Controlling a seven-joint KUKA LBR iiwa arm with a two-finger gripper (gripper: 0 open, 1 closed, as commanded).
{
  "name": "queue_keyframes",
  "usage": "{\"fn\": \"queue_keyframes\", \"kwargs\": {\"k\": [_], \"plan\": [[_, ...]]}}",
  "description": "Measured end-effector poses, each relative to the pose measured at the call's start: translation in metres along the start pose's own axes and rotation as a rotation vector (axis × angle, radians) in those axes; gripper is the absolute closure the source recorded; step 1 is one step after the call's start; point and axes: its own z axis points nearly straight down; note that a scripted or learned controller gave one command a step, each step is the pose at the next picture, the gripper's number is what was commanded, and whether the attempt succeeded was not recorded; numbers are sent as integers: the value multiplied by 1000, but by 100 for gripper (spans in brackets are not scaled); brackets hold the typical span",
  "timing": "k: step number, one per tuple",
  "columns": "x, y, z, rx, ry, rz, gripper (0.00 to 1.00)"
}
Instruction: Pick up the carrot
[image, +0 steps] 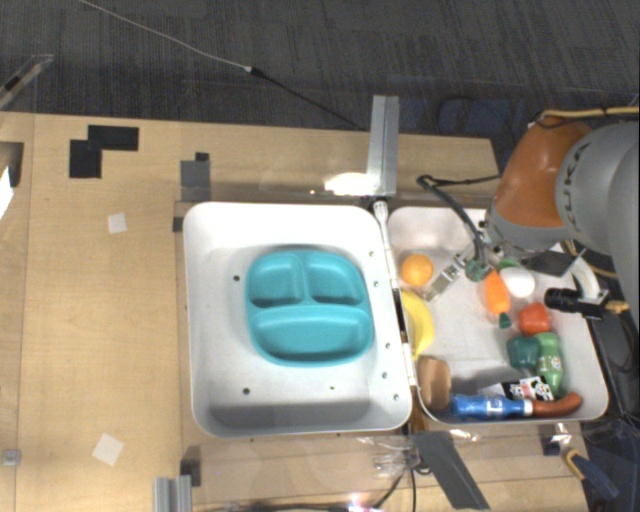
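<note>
The carrot (496, 294) is a short orange piece with a green top. It lies in the right bin (440, 232), near the middle of its far half. My gripper (446, 278) hangs low over the same bin, just left of the carrot's green end and right of an orange fruit (417, 270). Nothing shows between the gripper and the carrot, and the two look slightly apart. The grey arm with its orange band (535, 185) comes in over the bin's far right corner.
Around the carrot lie a white ball (520, 283), a red tomato (535, 319), a green pepper (523, 352), a banana (421, 325) and a blue bottle (490, 406). The left bin (215, 400) holds a teal divided plate (305, 305).
</note>
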Motion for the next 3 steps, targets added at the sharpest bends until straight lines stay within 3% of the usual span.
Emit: {"fn": "queue_keyframes", "kwargs": {"k": [1, 2, 3], "plan": [[-2, 2, -14, -6, -7, -5, 100], [-71, -46, 0, 3, -3, -234, 100], [52, 2, -101, -3, -2, -23, 100]]}}
